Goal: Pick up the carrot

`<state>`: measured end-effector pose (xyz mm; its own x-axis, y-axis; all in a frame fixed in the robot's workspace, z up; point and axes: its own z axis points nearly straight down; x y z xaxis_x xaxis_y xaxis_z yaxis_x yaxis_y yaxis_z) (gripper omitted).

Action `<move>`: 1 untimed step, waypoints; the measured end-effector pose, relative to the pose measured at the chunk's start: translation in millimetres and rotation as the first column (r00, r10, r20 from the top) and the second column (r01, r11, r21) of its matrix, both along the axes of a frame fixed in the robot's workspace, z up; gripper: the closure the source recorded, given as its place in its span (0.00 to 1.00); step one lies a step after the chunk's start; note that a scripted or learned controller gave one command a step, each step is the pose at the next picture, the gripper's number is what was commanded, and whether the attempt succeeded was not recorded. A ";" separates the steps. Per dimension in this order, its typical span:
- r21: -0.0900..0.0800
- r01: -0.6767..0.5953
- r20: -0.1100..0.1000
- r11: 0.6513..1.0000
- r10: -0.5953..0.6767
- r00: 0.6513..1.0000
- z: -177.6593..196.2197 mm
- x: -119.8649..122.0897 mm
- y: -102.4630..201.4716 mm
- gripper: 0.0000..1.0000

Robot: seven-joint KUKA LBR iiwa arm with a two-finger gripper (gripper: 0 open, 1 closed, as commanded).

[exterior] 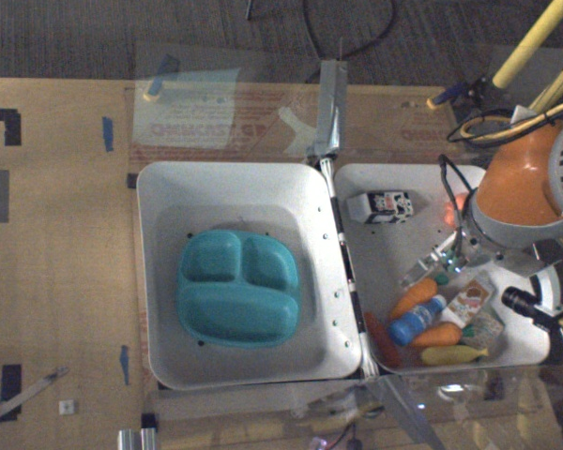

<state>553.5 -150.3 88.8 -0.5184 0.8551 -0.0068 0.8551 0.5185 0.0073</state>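
1 carrot [414,297] just below-left of the gripper [443,262].

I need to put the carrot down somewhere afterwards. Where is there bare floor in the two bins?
Left bin: bare white floor rings the teal divided plate, widest behind it. Right bin: free patch between the small black-and-white toy and the near pile. Crowded at the near right corner: carrot, blue bottle, banana, small carton, with the gripper just above.

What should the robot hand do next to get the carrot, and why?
Probably dip a little lower and left onto the carrot. The gripper sits just up and right of it in the right bin, and a blue bottle crowds the carrot's lower side.
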 end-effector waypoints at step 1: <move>-0.001 0.004 0.008 1.000 -0.004 1.000 12.0 1.6 -2.0 1.00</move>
